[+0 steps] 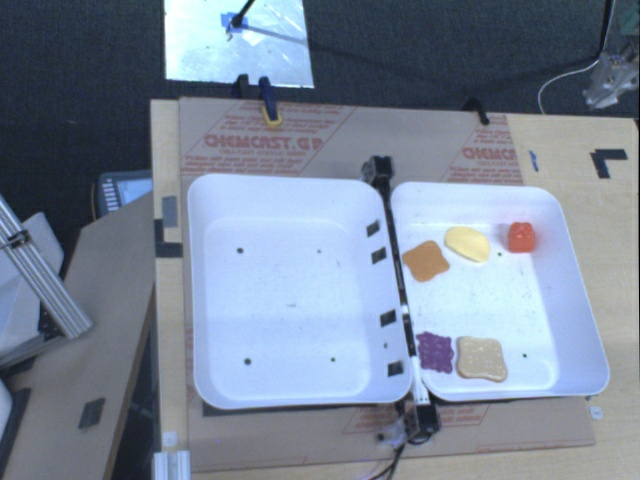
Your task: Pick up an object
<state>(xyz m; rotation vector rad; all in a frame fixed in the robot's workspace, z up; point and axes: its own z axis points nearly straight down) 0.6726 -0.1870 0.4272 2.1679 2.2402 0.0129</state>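
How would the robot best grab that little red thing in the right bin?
Probably straight down from above, fingers closing on the two sides of the red piece. It is small and chunky. The bin's far right corner is near, so the fingers want some room there.

Wooden bench, cardboard sheet, two white bins side by side
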